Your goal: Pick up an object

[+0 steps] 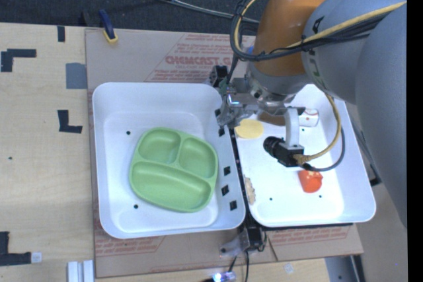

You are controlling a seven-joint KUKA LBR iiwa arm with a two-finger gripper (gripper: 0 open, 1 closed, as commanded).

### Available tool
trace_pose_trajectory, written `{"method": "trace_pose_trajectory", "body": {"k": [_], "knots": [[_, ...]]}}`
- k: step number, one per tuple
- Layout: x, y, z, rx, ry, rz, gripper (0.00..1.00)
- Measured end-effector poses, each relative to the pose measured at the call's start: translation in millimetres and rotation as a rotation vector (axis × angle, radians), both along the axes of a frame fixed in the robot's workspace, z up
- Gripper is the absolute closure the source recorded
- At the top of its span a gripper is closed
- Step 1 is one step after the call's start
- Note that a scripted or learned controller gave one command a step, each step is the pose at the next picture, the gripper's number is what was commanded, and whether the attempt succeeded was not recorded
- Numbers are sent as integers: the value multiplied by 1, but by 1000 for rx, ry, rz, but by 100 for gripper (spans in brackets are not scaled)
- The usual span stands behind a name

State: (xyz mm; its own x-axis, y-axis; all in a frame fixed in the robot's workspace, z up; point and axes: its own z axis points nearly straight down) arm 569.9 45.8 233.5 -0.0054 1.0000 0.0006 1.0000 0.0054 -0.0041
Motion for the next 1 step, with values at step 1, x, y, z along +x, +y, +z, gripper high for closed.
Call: {"method": "trace_pose_trajectory", "body": {"k": [1], "knots": [[-25, 48, -10, 0, 0, 0, 100]]}}
